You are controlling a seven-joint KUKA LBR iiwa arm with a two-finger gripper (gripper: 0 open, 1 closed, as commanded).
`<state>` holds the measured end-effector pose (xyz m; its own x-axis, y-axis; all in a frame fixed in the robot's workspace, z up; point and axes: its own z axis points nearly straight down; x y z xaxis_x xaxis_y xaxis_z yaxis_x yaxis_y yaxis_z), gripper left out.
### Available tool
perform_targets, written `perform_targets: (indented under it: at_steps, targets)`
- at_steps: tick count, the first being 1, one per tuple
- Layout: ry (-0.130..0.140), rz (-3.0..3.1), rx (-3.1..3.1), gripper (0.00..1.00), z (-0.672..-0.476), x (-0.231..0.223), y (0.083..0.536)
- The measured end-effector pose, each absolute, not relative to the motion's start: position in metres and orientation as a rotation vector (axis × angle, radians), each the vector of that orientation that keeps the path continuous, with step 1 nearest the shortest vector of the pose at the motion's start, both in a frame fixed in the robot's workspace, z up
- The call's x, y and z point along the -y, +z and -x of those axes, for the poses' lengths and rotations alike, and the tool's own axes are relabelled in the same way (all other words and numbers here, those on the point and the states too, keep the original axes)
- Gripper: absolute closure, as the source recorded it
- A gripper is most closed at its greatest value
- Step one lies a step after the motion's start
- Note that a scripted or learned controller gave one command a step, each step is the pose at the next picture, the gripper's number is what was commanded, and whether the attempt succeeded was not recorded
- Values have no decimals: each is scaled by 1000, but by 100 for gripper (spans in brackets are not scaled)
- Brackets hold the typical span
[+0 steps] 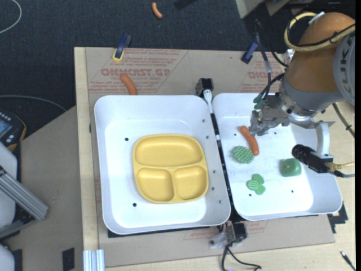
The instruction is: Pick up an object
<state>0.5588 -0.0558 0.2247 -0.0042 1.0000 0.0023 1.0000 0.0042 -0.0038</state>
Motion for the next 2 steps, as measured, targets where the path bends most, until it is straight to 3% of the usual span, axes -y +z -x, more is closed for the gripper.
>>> perform_targets:
  at_steps: [1, 2]
  targets:
    - [-5, 2214, 2230, 100, -562, 2, 233]
    - [4, 2220, 2218, 100, -556, 9, 214]
